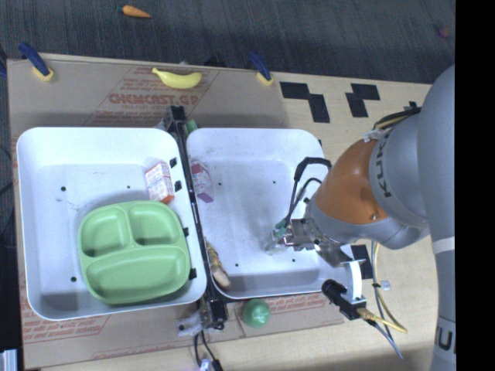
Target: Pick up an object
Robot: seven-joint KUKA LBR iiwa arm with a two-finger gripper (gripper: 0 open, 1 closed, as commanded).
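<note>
The claw [280, 236] hangs low in the right bin [255, 141], its grip impossible to tell; the cardboard [116, 99] reads "CHEMCAST".

— What do you count?
— Two white bins: left [31, 207], right [255, 141]. One green tray [135, 250], one banana [178, 77], one green ball [256, 313], two blue clamps [36, 62] [260, 66].

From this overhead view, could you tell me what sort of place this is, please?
Most likely a robotics lab's grasping test bench: a grey and orange arm reaches over two white bins set on clamped cardboard, with toy props such as a green divided tray and a plastic banana.
</note>
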